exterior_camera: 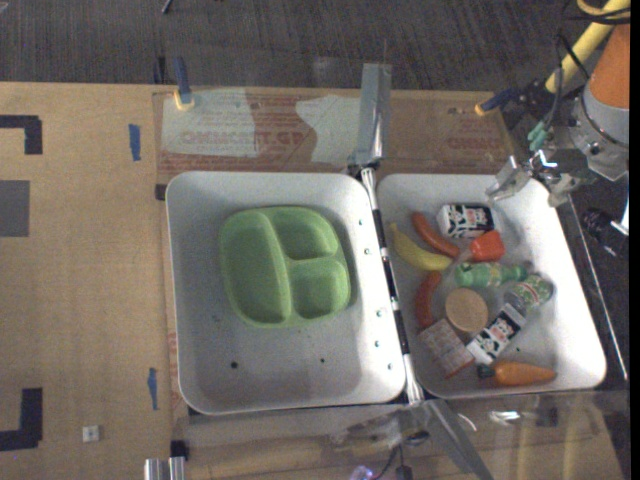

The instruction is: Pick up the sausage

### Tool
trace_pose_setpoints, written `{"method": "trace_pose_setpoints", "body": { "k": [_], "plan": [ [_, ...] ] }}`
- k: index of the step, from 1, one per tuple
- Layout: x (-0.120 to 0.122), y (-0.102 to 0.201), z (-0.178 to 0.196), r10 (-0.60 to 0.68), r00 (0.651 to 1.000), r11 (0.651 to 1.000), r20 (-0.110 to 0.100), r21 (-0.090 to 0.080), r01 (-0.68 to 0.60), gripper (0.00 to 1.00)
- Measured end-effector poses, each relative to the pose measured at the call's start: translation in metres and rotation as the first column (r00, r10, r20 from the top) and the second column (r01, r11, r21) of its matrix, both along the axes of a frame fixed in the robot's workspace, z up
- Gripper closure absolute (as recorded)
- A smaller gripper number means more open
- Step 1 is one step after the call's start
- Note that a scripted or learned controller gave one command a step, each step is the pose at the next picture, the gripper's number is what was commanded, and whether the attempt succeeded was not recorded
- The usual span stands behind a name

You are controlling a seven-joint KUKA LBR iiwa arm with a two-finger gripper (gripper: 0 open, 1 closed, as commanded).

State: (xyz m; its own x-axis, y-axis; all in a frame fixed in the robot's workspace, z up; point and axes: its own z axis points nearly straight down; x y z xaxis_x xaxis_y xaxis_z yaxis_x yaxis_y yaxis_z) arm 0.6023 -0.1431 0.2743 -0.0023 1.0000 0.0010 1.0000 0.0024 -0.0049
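Over the right bin's [585, 298] far right corner hangs the gripper [527, 175], its fingers spread wide and holding nothing. Arm [610, 98] enters from the right, orange band visible above the wrist.

Sausage [428, 299] lies in the right bin near its left wall, reddish, lengthwise, just below the banana [418, 251] and touching the round tan disc [466, 310]. It is well apart from the gripper.

Other contents of the right bin: a second red sausage-like piece [433, 234] beside a small carton [466, 219], a red pepper [487, 247], a green bottle [492, 274], a second carton [497, 335], a carrot [517, 373] at the near edge.

Left bin [195, 368] holds a green divided plate [285, 264], set flat, compartments unfilled.
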Motion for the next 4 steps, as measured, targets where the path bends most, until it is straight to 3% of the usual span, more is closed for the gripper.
{"method": "trace_pose_setpoints", "body": {
  "k": [1,2,3,4],
  "plan": [
    [0.016,0.044,-0.122,0.075,0.997,0.997,0.000,0.000,-0.075,0.00],
    [-0.004,0.037,-0.188,0.186,0.983,0.983,0.009,0.000,-0.186,0.00],
    [-0.003,0.037,-0.179,0.186,0.983,0.983,0.012,-0.001,-0.186,1.00],
    [-0.003,0.036,-0.179,0.186,0.982,0.983,0.011,-0.001,-0.186,0.00]
  ]
}}
